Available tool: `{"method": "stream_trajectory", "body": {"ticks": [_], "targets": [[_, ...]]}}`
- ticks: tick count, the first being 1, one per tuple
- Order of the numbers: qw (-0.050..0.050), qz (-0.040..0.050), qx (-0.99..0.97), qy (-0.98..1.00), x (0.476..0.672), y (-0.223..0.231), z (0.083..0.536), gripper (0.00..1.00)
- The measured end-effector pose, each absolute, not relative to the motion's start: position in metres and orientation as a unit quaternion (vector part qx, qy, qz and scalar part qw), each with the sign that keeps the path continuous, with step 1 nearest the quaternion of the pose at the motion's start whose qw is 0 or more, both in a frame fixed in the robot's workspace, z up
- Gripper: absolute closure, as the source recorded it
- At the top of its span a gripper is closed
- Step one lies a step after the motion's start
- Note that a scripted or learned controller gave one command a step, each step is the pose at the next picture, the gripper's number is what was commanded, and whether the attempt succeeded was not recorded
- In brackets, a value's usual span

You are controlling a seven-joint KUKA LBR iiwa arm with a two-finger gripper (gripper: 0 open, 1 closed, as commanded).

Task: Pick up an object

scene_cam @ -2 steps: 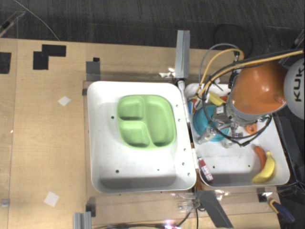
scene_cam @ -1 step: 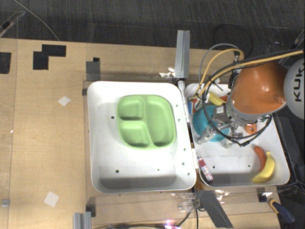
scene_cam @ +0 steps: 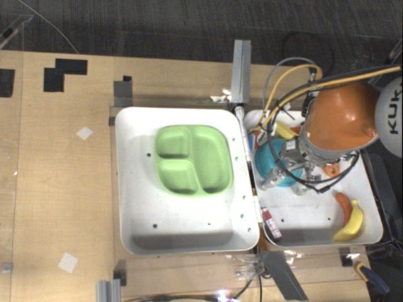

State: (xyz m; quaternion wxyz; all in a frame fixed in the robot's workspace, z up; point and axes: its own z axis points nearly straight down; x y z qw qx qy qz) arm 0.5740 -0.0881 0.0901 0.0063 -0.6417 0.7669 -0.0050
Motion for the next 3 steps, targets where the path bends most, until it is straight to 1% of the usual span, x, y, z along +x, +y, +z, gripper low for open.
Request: {"method": "stream_trajectory", "body": {"ticks": [1, 2, 3], "targets": [[0.012, -0.0060, -0.642, 0.766, 0.578, -0.084, 0.103, 1.00], [0.007, -0.0048, -0.604, 0.797, 0.616, -0.090, 0.234, 1.00], [0.004, -0.0033, -0.633, 0.774, 0.634, -0.184, 0.248, 1.00]]}}
